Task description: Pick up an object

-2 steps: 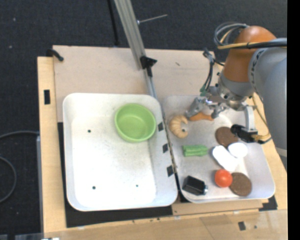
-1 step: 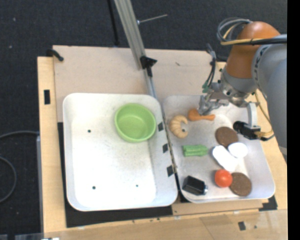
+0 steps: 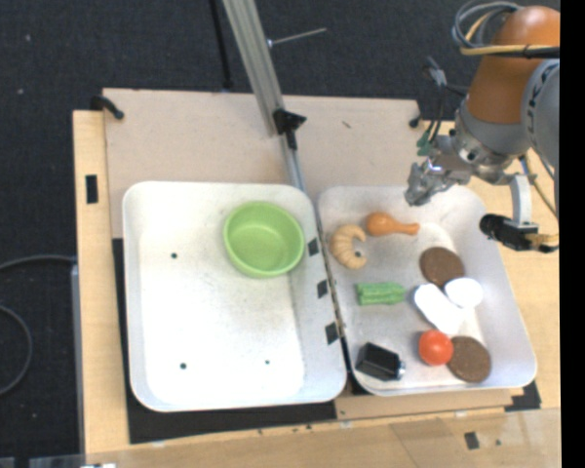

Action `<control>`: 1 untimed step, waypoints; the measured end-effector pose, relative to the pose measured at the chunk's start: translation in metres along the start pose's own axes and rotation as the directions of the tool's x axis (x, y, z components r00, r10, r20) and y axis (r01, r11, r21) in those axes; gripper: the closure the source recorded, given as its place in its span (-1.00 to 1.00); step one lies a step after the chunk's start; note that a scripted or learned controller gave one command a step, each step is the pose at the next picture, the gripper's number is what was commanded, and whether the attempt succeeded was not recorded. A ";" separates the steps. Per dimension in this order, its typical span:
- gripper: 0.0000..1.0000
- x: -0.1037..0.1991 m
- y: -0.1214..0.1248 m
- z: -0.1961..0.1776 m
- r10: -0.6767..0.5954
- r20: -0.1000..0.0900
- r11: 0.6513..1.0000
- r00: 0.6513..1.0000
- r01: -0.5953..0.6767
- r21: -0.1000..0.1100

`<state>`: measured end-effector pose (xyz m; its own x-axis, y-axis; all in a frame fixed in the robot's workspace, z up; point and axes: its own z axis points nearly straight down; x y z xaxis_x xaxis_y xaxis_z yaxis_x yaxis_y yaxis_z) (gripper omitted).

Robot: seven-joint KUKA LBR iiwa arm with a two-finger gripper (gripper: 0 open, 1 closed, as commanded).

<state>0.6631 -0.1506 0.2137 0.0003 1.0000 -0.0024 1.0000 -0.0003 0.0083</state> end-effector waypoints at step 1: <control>1.00 -0.001 0.001 0.000 -0.001 -0.001 1.000 1.000 0.001 0.006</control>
